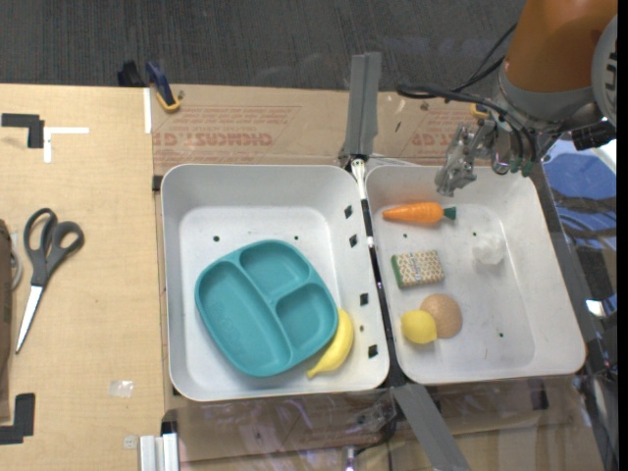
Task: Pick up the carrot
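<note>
The orange carrot (416, 213) lies flat, green stub end pointing right, just above the speckled sponge (418, 268).

bins (294, 189): smooth white plastic
plate (265, 307): matt teal plastic
bench (78, 312): pale wood
scissors (41, 263): metal blades
carrot (414, 213): smooth orange

Orange tapered carrot (412, 213) with green stem end; teal three-compartment plastic plate (266, 307); yellow curved banana (336, 345); speckled beige-green rectangular sponge (418, 268).
</note>
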`<state>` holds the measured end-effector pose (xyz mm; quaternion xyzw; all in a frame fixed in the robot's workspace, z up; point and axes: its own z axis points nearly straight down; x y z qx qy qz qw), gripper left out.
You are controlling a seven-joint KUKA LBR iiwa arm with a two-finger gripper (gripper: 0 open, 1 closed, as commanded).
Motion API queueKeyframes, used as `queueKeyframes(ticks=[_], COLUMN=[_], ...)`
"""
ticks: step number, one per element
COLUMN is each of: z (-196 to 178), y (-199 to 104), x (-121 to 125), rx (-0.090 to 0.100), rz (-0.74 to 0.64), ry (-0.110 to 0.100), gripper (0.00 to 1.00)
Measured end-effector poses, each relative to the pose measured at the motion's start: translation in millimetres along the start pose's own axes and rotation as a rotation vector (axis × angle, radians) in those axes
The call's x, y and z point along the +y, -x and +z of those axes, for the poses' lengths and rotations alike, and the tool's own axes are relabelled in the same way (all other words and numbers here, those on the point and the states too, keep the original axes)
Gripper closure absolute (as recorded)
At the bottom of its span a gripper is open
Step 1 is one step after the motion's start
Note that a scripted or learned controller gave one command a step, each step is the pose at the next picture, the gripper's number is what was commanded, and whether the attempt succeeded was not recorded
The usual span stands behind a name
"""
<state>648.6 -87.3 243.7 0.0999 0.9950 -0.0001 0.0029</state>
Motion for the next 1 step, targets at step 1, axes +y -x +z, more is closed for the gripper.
queueKeyframes(ticks=[1], z=[49.8], y=[-79.6], x=[30.4], rx=[0.005], rz=[-0.055], ry=[0.000], gripper=[1.00])
